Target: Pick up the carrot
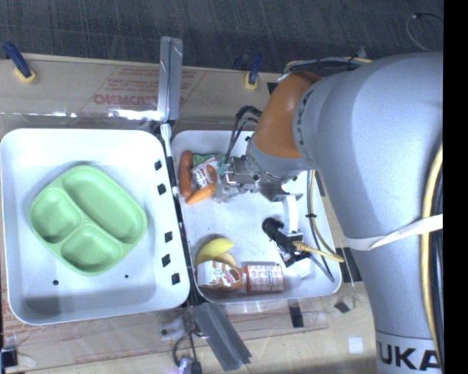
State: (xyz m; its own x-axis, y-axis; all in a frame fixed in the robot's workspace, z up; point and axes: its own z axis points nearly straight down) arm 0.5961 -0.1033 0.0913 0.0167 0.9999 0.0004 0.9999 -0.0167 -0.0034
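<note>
Orange tapered carrot [196, 185] lies unlifted in the right white bin [327, 283]; two-finger gripper [228, 179] just beside it — finger state cannot be told.

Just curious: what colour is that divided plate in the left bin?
Light green plate, seen in the camera view.
</note>
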